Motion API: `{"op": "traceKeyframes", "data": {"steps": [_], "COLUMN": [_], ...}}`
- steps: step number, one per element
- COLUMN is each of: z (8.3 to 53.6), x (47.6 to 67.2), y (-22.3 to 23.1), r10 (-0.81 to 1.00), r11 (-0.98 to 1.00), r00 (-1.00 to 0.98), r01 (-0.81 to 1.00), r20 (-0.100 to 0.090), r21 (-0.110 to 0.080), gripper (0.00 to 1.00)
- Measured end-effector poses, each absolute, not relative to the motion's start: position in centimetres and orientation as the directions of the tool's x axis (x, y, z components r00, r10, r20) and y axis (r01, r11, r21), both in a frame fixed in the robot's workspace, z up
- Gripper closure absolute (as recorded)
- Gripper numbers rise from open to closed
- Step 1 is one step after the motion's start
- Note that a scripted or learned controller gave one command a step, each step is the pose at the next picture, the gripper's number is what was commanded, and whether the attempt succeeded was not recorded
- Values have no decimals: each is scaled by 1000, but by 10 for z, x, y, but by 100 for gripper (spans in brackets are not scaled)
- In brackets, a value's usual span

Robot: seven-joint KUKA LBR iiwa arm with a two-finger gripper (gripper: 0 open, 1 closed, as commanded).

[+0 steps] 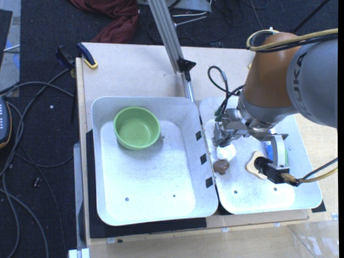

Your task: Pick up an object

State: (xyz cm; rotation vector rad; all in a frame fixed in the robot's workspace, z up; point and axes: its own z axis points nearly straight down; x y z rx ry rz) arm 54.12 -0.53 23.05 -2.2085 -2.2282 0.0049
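White lump (pixel 226 152) sits touching end effector (pixel 220 142), just beside brown lump (pixel 221 166).

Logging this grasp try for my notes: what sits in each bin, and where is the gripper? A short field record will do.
view-left white bin: round green plastic bowl, upright, far half
view-right white bin: small white lump, small brown lump beside it, near the left wall; flat tan piece further right
gripper: over the white lump
held: cannot tell
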Motion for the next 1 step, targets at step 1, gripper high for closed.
{"op": "traceKeyframes", "data": {"steps": [1], "z": [232], "x": [537], "y": [58], "r10": [1000], "r11": [11], "r00": [-11], "r01": [1000], "r20": [1], "r21": [-3], "gripper": [100]}}
